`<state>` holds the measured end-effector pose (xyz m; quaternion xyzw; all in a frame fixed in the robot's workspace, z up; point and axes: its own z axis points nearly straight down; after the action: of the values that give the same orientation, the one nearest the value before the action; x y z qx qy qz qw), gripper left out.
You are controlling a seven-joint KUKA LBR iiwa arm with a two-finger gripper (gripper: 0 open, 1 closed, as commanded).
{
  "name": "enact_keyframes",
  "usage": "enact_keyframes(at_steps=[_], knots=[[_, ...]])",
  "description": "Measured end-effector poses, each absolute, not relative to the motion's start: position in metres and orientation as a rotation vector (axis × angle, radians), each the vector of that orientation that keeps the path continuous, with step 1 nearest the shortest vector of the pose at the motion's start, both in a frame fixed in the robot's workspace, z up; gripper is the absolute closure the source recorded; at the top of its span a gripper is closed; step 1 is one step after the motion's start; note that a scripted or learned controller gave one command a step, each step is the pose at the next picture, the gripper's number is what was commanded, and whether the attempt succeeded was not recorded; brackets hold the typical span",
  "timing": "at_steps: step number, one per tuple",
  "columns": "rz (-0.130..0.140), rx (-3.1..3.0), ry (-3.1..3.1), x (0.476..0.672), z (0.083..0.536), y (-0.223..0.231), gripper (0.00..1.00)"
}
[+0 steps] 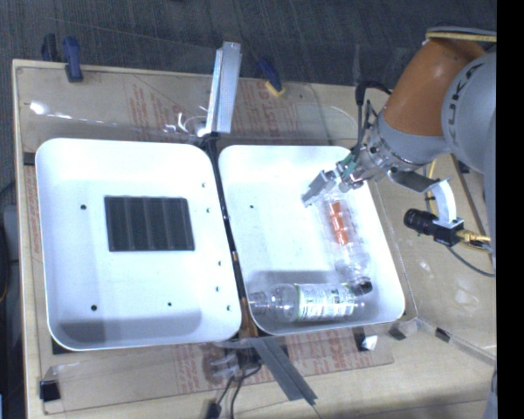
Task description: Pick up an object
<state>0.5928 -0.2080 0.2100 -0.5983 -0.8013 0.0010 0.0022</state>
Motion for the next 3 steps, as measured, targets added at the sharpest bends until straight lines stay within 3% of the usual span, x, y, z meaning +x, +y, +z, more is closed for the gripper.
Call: enact_keyframes(at_steps=[1, 3], knots=[[0.001, -1.788, -2.581, 0.569, 0.176, -0.193, 0.0], [0.0, -1.739, -2.615, 0.574, 0.173, -0.208, 0.0]])
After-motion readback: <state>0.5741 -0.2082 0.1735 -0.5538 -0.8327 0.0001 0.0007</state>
